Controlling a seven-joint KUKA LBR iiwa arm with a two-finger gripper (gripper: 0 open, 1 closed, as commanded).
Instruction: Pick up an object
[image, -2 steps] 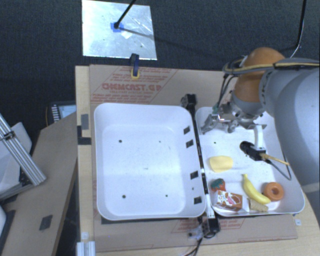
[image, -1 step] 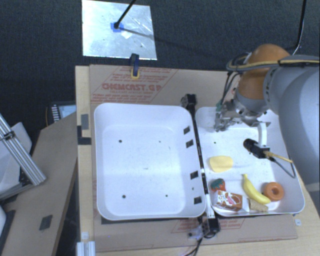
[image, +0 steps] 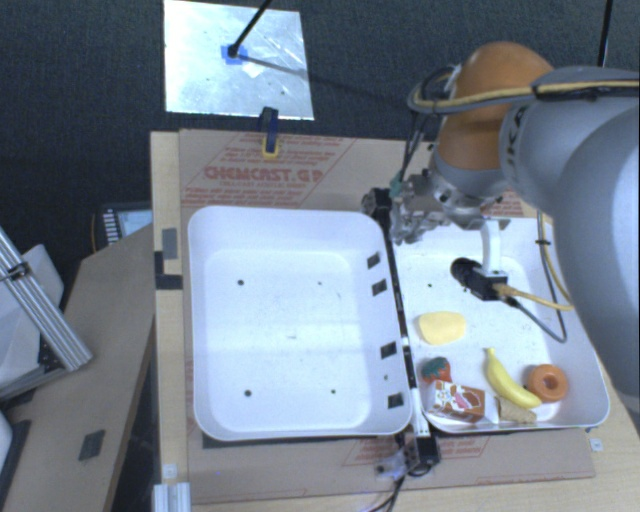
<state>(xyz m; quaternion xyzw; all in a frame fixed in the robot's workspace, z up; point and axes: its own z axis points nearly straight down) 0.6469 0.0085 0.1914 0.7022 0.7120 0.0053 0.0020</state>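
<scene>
Arm (image: 585, 150): grey with an orange band, reaching in from the right, well up the view from the banana (image: 503, 378).
Counter (image: 260, 165): covered with printed brown board; it carries both bins and so lies under the banana.
Left bin (image: 290, 330): white and shallow, well to the left of the banana, across the seam between the bins.
Right bin (image: 428, 290): white; the banana lies in its near part.
Gripper (image: 408, 222): over the far left corner of the right bin, well apart from the banana; we cannot tell whether it is released or clenched, and we see nothing grasped in it.
Banana: yellow, lying at a slant on the bin floor.
Pale yellow piece (image: 441, 327): up and left of the banana, near it.
Printed packet (image: 458, 400): just left of the banana, at the near wall.
Orange ring (image: 547, 382): just right of the banana.
Tan piece (image: 517, 410): touching the banana's near end.
Red item (image: 435, 370): left of the banana, just above the packet.
</scene>
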